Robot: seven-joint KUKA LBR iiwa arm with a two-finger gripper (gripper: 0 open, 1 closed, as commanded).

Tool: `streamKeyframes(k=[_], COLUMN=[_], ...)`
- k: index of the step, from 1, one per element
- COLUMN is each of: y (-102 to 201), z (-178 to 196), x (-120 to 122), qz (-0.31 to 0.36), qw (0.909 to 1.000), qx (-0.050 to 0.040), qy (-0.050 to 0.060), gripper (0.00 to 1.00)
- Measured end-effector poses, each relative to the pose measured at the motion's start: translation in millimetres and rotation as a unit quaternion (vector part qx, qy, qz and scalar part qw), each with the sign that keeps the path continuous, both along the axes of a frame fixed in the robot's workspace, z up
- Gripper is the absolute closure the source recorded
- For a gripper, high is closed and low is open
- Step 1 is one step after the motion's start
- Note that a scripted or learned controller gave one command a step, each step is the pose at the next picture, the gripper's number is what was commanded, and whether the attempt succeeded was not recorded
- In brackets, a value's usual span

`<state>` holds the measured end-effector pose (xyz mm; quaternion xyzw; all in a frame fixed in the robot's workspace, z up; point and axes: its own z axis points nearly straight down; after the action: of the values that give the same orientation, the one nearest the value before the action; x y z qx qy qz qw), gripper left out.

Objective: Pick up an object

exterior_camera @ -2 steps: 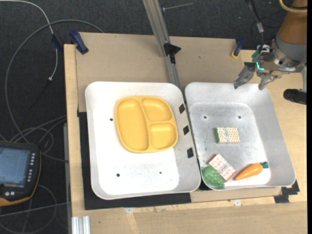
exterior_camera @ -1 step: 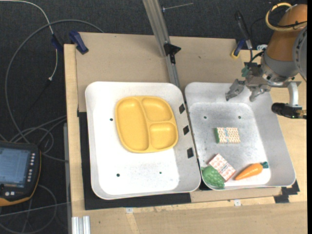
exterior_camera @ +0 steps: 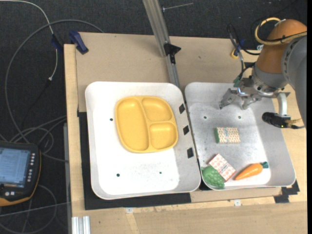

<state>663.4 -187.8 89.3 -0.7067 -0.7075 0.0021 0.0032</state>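
The gripper (exterior_camera: 235, 97) hangs over the far part of the right bin (exterior_camera: 278, 150), its metal fingers (exterior_camera: 227, 100) spread apart like splayed prongs, with nothing between them and nothing visibly touched. The grey arm (exterior_camera: 280, 65) reaches in from the right, bent down at the wrist, its orange band (exterior_camera: 287, 30) high above and behind the fingers.

Nearer the camera than the fingers, all inside the same bin, lie the loose objects. A small flat checked packet with a green edge (exterior_camera: 227, 135) lies nearest them. Farther toward the bin's near rim rest a red-and-white patterned packet (exterior_camera: 222, 166), touching a green leafy toy vegetable (exterior_camera: 213, 176), and just beside these a glossy orange toy carrot (exterior_camera: 250, 170).

Well to the fingers' left, in the left bin (exterior_camera: 102, 145), sits a smooth yellow divided plate (exterior_camera: 145, 123) with three compartments. Both bins are shallow, white and round-cornered, on a bare wooden bench (exterior_camera: 122, 57).
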Motion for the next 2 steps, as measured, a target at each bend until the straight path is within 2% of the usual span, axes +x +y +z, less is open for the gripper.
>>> streamKeyframes(k=[1,2], y=[-0.3,-1.4], z=[16.2,82.2], x=[2.9,4.3], qz=[0.001,0.000], qw=[1.0000,1.0000], qx=[-0.0015,-0.0019], qy=[-0.004,-0.008], gripper=[1.00,1.00])
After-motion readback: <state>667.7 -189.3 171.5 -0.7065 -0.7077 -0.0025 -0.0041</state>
